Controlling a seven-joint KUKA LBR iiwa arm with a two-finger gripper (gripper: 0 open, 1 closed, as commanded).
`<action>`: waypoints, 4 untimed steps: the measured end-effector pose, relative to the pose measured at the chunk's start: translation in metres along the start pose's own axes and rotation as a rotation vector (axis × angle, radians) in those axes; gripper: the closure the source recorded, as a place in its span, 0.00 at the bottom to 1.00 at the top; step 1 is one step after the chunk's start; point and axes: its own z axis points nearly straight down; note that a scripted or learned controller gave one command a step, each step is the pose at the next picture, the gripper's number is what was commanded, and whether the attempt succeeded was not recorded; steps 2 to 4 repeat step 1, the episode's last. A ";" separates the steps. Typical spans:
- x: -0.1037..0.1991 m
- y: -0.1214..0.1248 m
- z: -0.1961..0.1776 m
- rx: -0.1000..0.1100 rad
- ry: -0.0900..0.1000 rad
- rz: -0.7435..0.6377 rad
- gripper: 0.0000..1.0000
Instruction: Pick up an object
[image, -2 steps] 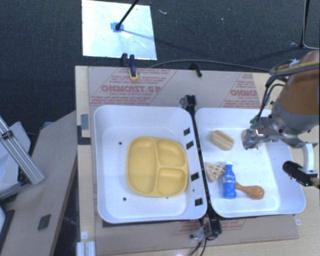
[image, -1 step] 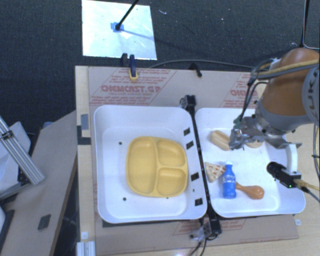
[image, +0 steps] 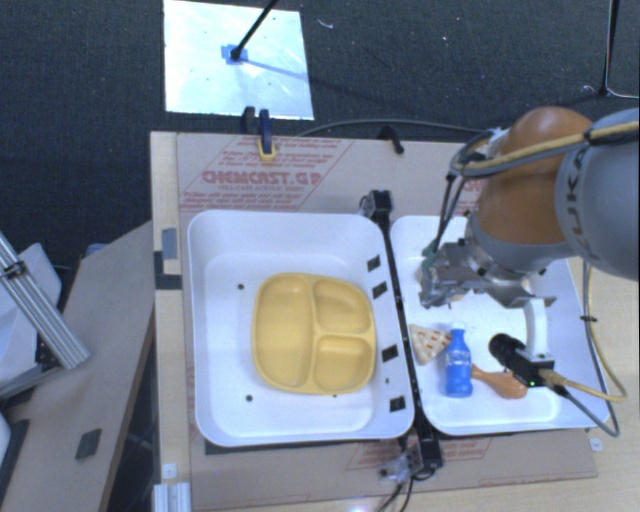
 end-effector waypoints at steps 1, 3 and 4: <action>0.059 -0.011 -0.008 -0.001 0.000 -0.002 1.00; 0.059 -0.011 -0.008 -0.001 0.000 -0.002 1.00; 0.059 -0.011 -0.008 -0.001 0.000 -0.002 1.00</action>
